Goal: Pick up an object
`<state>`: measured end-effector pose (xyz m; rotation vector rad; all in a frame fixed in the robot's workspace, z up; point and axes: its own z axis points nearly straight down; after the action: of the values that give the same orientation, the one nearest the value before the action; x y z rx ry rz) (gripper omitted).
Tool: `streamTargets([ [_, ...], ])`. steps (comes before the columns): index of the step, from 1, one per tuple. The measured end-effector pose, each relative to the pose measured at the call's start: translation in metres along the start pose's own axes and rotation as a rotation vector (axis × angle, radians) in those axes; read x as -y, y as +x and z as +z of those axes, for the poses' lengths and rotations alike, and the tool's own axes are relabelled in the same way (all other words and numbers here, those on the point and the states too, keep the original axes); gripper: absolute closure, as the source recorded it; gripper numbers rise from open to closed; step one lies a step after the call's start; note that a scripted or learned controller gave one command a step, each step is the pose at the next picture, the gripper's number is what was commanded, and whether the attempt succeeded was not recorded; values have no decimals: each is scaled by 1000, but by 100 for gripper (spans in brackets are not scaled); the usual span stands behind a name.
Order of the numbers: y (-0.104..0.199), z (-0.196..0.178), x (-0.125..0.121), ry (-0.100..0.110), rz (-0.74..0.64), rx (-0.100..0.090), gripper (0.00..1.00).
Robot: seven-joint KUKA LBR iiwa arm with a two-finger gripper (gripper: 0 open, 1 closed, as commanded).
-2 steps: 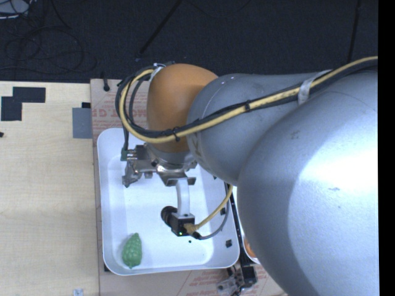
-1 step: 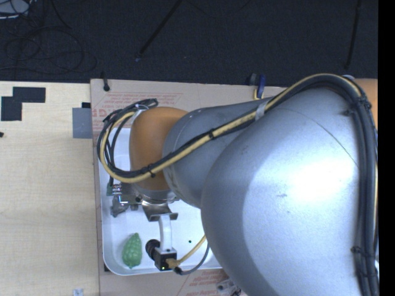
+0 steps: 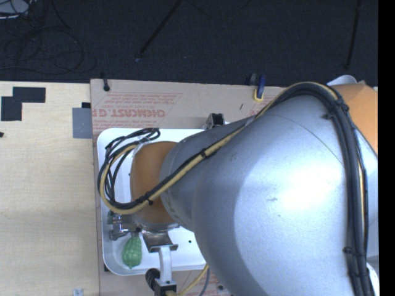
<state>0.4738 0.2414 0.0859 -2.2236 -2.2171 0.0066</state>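
The pale wooden desk (image 3: 43, 184) lies farthest left, well apart from the jaws and bare apart from a few dark flat patches near its far edge. Next comes a brown cardboard sheet with red print (image 3: 133, 106), lying under the shallow white plastic bin (image 3: 106, 165), whose left wall and near corner are in sight. A loop of black cables (image 3: 114, 159) hangs over that wall, above the jaws, and runs back along the orange band (image 3: 148, 171) of the wrist.

Below the band, low in the bin's near-left corner, sits the grey metal hardware at the arm's end (image 3: 151, 242), where the jaws are working. It is seen from above and partly covered by the wrist, so I cannot tell how far the jaws are parted or whether they have anything between them. The small green knobbly soft-looking object (image 3: 131, 251) lies on the bin floor just to the left of that hardware, close enough that it may be touching it; contact cannot be confirmed.

The bulky grey arm (image 3: 278, 196) covers everything to the right.

As a judgement, the reach into the bin looks done and the grasp is unconfirmed. Closing on the object, if not yet done, and lifting it clear are left.
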Motion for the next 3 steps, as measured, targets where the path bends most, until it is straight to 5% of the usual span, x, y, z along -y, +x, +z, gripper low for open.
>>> streamTargets([
  [1, -1, -12, -2, 4, 7, -1, 100],
  [2, -176, -106, -13, -8, 14, 3, 100],
  [3, -167, -101, -11, 0, 0, -2, 0],
])
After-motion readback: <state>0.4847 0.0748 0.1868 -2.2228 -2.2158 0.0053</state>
